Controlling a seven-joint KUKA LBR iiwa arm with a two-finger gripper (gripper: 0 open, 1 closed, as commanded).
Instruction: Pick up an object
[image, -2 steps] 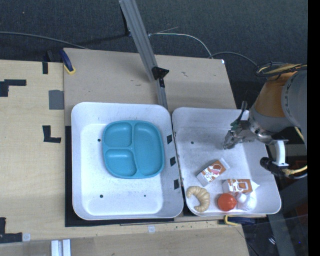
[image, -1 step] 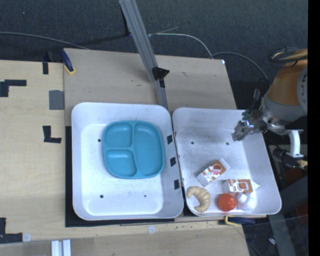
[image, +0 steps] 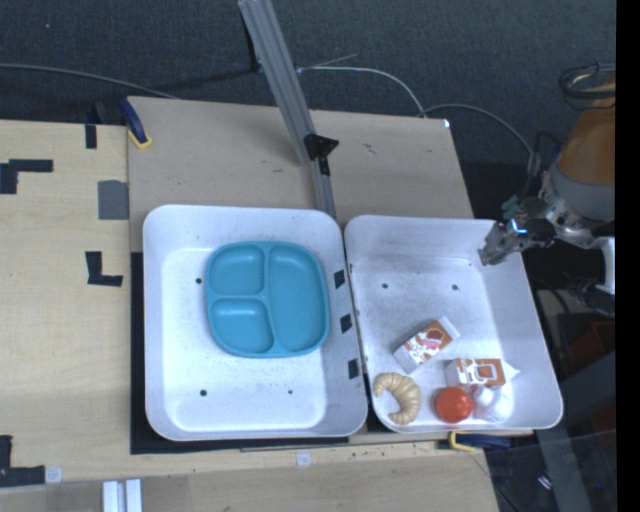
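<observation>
The right bin (image: 420, 240) holds a small white and red packet (image: 425, 343), a second white and orange packet (image: 482, 373), a red ball-like fruit (image: 454, 404) and a tan croissant (image: 400, 396), all near its front. My gripper (image: 497, 247) hangs at the bin's far right rim, well above and behind these objects, with nothing seen in it. The arm with its orange band (image: 590, 150) reaches in from the right.
The left bin (image: 170, 300) holds a blue sectioned plate (image: 267, 298). A grey metal pole (image: 290, 90) slants down to the gap between the bins. Cables (image: 400, 85) run across the bench behind the right bin.
</observation>
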